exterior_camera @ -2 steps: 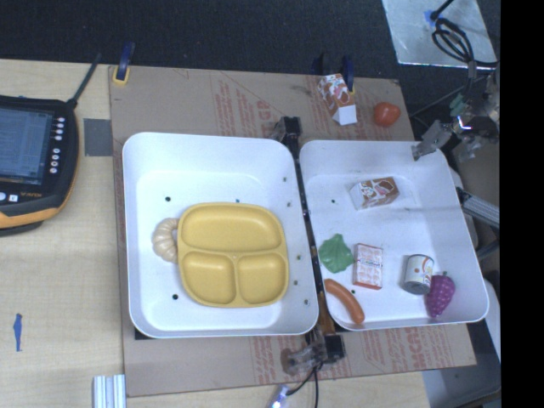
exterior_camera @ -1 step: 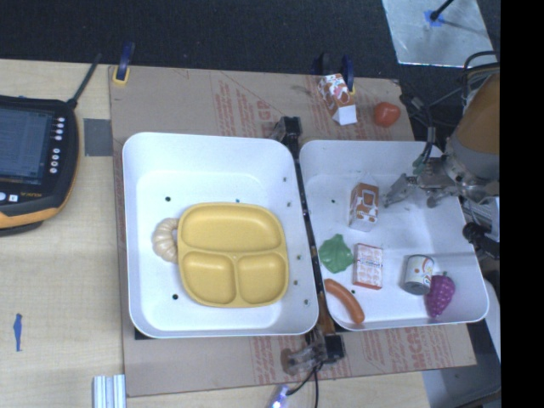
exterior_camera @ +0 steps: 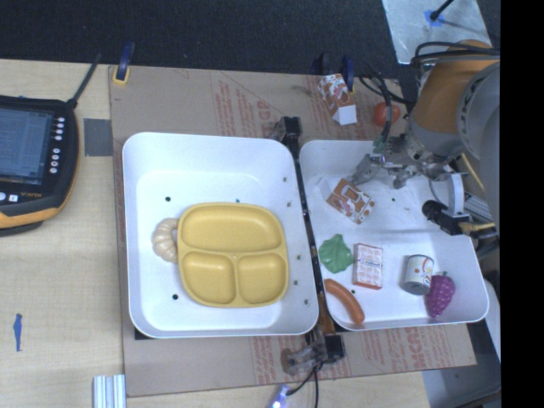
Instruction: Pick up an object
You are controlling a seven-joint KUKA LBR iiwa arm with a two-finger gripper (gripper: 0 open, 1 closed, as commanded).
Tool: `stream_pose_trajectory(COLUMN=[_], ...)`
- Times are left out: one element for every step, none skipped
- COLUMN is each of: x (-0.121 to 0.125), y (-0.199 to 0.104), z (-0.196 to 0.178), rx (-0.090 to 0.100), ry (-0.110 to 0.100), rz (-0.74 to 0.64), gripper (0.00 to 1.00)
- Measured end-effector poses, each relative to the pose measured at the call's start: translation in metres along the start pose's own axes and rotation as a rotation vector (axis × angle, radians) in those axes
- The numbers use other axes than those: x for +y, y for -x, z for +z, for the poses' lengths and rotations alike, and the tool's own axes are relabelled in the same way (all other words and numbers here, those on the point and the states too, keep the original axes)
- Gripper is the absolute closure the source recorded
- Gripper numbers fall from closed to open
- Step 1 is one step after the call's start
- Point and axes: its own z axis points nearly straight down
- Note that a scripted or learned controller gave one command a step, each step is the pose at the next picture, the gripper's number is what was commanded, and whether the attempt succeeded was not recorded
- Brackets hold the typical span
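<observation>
- Nearest the camera, along the front wall of the right bin (exterior_camera: 476, 313), lie a hot dog (exterior_camera: 344, 302), a purple grape bunch (exterior_camera: 439, 295) and a small tin can (exterior_camera: 416, 274) tipped on its side.
- Just behind them sit a green leafy toy (exterior_camera: 336, 253) and a small red-and-white carton (exterior_camera: 368, 266), the carton lying flat with its long axis running front to back.
- Across the divider, the left bin (exterior_camera: 144, 313) holds a yellow compartment tray (exterior_camera: 231, 254), with a pale ridged item (exterior_camera: 164, 239) touching its left edge.
- Farther back in the right bin lies an orange patterned packet (exterior_camera: 351, 201), tilted so its long axis runs from upper left to lower right.
- Behind that, the gripper (exterior_camera: 384, 167) hangs low over the rear of the right bin; its fingers look spread, with nothing between them.
- The packet is the closest candidate for the pick: it lies just to the left of the gripper and toward the camera, near but apart from the fingertips. The other right-bin items are well apart toward the front.
- A likely next move is a short shift left and forward, with the jaws closing across the packet's short side.
- Farthest back, on the tabletop (exterior_camera: 51, 313) beyond the bins, rest a second patterned box (exterior_camera: 337, 93) and a small orange-red item (exterior_camera: 387, 111).
</observation>
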Motion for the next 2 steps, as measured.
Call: stream_pose_trajectory(x=[-0.068, -0.177], y=[-0.023, -0.029], z=[0.001, 0.002], rx=[0.000, 0.003], ry=[-0.003, -0.004], rz=[0.002, 0.001], gripper=[0.00, 0.00])
